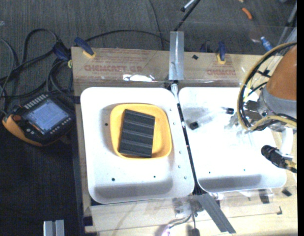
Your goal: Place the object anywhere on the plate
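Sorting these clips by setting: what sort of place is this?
Likely a robotics lab bench: a teach pendant on the carpet, two white bins clamped to cardboard, loose cables.

The two bins (137,193) look like smooth white plastic with a faint sheen. The plate (162,132) is yellow, smooth and matt, plastic by its look. The object (137,132) on it is dark grey, ribbed and dull. The worktop (142,215) shows pale bare wood, with brown cardboard (122,65) behind the bins
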Available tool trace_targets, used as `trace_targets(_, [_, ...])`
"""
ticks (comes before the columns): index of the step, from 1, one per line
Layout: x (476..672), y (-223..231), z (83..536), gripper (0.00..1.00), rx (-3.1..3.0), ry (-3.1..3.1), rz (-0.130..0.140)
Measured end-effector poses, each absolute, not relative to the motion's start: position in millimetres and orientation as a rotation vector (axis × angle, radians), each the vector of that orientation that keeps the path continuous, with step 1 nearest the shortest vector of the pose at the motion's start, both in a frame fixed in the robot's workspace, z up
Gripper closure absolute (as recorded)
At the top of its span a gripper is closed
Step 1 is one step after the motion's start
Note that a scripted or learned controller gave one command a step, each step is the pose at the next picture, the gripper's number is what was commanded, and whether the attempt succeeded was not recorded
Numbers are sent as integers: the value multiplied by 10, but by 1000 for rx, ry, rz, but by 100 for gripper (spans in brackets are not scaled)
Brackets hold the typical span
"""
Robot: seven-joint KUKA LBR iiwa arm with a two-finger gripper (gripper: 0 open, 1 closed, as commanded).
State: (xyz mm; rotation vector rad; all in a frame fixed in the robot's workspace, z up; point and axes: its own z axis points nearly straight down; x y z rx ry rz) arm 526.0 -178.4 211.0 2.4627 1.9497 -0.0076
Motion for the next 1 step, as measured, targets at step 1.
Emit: trace_targets(1, [5261, -1784, 2112, 0, 2463, 1950, -7])
